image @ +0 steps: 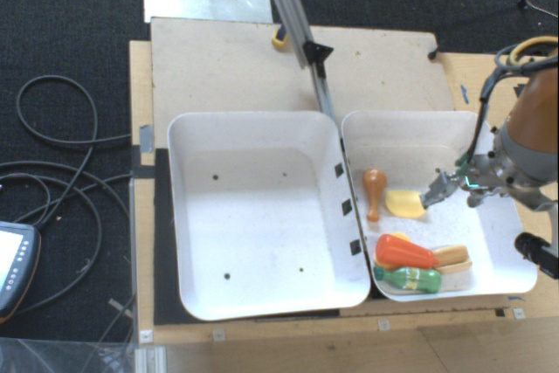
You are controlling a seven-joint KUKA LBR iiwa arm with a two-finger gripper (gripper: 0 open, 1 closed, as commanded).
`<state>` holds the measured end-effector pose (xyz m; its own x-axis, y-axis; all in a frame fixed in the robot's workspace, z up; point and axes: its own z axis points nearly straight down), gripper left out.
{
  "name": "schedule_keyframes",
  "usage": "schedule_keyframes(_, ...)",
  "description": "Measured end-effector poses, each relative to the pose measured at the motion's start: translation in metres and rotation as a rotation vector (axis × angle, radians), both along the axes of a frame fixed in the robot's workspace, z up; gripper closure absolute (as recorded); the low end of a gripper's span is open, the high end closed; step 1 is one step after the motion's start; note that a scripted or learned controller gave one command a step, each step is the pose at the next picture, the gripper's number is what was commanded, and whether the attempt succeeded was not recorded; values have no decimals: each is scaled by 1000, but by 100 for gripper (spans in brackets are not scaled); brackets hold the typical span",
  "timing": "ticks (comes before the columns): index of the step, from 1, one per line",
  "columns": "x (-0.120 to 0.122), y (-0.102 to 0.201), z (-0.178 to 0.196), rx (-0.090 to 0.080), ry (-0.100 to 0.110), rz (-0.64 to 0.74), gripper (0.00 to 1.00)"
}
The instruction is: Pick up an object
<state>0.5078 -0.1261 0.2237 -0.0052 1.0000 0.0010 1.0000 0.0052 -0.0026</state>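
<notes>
Gripper (434, 190) beside yellow toy (404, 203) in right bin (437, 135); jaw state unreadable, probably nothing lifted yet.

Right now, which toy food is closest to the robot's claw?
The pale yellow piece; the gripper sits right at its edge, while the others lie farther off.

Desk (227, 65): carries two bins side by side.
Left bin (253, 214): beside the right bin, rims touching.
Right bin (410, 144): holds a drumstick (375, 190), a wedge (404, 203) just right of it, and a carrot (403, 253), a bun (451, 257) and a bottle (410, 279) at the front.
Claw (430, 197): just right of the wedge.
</notes>
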Motion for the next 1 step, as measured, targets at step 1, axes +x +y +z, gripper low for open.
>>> schedule_keyframes(1, 1, 0, 2, 0, -4, -3, 0)
